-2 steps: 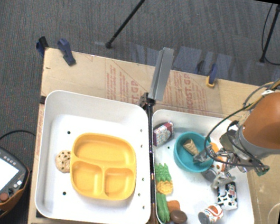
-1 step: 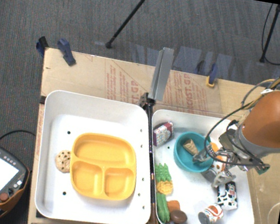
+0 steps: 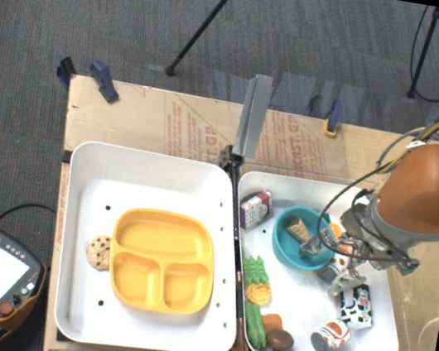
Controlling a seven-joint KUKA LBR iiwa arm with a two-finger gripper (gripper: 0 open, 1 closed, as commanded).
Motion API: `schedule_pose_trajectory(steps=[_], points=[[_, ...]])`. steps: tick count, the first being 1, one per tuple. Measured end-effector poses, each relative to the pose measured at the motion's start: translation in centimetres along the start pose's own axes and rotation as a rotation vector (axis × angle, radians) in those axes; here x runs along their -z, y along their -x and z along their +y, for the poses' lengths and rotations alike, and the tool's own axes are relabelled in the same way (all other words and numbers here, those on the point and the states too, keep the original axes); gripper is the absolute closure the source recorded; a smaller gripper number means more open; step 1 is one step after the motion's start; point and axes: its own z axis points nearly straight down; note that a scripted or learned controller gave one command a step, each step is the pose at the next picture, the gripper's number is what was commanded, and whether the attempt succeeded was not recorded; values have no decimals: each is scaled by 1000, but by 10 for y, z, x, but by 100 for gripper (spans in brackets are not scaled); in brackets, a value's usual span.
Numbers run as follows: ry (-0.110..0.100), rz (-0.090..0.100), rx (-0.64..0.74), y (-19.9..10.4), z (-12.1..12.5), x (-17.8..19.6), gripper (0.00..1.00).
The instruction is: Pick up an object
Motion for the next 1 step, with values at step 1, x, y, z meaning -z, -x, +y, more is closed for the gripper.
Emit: schedule_pose_trajectory(steps=[1], points=[[-2, -1, 50, 23, 3, 1, 0]])
